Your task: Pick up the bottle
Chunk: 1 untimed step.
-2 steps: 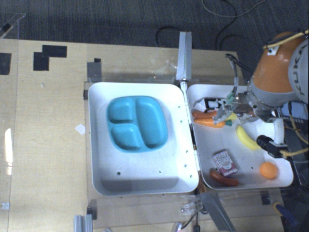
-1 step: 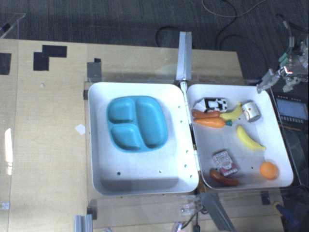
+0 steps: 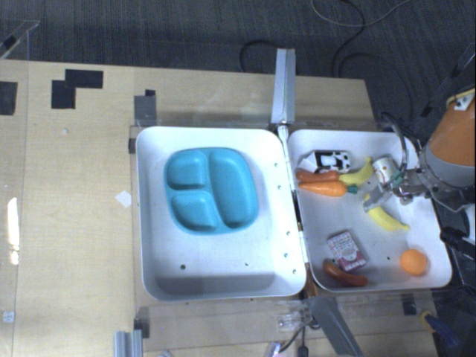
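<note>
Camera view: bottle [image 3: 383, 169] touching pincer [image 3: 381, 193], right bin [image 3: 439, 274].

Arm [image 3: 455, 143] is cut off at the frame's right edge, I only get the orange band and wrist. Gripper [image 3: 381, 192] beside the banana [image 3: 387, 219] is a blur; can't read it. Small silvery thing [image 3: 384, 169] just above it: bottle or not, too small to tell.

I work in a lab: plywood bench [image 3: 67, 199], two white bins [image 3: 149, 222], loose cables [image 3: 349, 10] on grey carpet [image 3: 149, 13] at top.
</note>
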### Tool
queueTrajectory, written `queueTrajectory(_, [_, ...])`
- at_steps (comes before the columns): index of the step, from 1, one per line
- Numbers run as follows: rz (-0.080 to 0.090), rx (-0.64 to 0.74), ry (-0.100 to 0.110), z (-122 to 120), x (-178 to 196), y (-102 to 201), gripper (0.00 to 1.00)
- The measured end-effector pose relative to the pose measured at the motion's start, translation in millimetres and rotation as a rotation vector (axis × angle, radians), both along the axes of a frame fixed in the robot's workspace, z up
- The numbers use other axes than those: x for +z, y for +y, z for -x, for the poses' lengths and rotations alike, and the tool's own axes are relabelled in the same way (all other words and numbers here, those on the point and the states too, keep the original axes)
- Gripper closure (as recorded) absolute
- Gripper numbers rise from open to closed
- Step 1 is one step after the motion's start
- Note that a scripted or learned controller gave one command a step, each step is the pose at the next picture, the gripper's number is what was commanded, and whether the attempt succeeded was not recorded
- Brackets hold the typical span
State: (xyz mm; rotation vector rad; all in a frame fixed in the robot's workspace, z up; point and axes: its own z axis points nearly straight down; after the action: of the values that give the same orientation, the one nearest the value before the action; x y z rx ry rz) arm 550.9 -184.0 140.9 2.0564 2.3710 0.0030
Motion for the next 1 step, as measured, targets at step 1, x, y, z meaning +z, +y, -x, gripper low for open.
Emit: queueTrajectory(1, [0.001,-0.042,-0.003,14.3,51.5,-21.9,0.00])
